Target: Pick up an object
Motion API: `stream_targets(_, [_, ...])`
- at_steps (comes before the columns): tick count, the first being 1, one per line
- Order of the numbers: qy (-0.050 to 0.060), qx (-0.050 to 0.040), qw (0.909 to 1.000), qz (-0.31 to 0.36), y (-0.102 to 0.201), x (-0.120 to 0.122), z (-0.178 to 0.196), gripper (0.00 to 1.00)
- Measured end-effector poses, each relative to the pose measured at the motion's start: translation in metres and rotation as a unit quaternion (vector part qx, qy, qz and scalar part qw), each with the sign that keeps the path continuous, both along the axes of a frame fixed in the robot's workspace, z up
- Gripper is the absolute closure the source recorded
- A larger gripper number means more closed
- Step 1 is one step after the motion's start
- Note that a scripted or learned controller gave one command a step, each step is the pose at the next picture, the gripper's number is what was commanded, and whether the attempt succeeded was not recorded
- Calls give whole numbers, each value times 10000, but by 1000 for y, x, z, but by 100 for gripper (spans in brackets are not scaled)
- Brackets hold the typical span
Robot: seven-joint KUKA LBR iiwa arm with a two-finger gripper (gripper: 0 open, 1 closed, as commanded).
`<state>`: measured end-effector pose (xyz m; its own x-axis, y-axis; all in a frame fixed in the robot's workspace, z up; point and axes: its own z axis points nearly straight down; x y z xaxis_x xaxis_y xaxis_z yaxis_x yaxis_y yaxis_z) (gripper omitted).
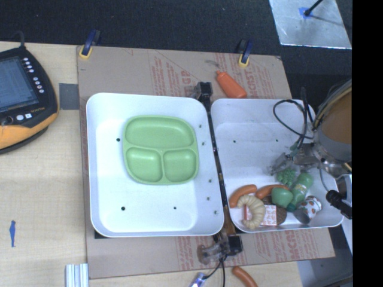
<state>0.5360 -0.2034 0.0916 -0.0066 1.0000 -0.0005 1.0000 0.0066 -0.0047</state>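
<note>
Heaped in the right-hand shallow white bin (251, 121), toward its 5 o'clock corner: a pile of small toy foods, namely a pale cream croissant-shaped piece (252, 210), an orange-red sausage (242, 193) just at its 11 o'clock, a second orange sausage-like piece (272, 189) beside that, a glossy green rounded lump (282, 196), a green bottle-like piece (301, 185), a red-and-white small packet (270, 214) and a brown-and-white rounded item (310, 207) at the pile's 3 o'clock. Poised over the green pieces, at the pile's 1 o'clock: the grey hand (291, 166), low among them; cannot tell how far open, nor whether anything sits between its parts. Behind it, toward 3 o'clock, the grey arm with its orange band (338, 121) and a black looping cable (296, 115). In the left white bin (102, 160), a light green three-compartment plastic plate (160, 149), lying flat near the centre. On the brown cardboard sheet (149, 70) at 12 o'clock of the bins, an orange carrot-shaped toy (230, 85); another orange sausage piece (245, 275) at 6 o'clock. On the wooden counter (36, 196) at 9 o'clock, an orange-and-black control pendant with a screen (23, 97).
</note>
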Motion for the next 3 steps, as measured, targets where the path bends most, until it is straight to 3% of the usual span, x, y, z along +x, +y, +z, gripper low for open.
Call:
stream_targets(1, [-9, -4, 10000, 2, 14, 27, 0, 0])
stream_targets(2, [-2, -2, 10000, -5, -9, -9, 3, 0])
stream_targets(3, [-6, 7, 10000, -7, 64, 104, 0, 0])
